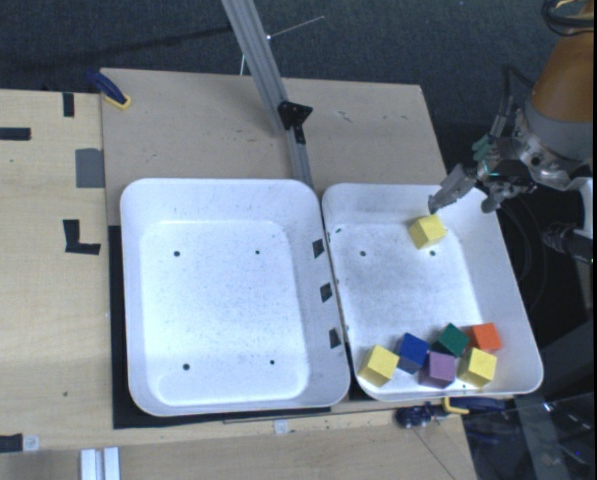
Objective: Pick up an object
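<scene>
Two white bins are sitting side by side on the bench. My end effector (465, 196) is hovering over the right bin's (498, 258) far right corner, fingers apart, clamping nothing. One yellow cube (427, 231) is lying loose just beside it, near the far edge. Six more blocks (433, 354) are clustering along the near edge: yellow, blue, purple, green, orange, yellow.

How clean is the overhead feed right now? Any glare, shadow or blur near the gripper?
Camera view: even, soft light; the two white bins look bright but not blown out, their speckles still readable. The lone yellow block and the block cluster are fairly sharp. The gripper is small and slightly soft, so its fingers are hard to read. The floor around the bench is dark.
</scene>
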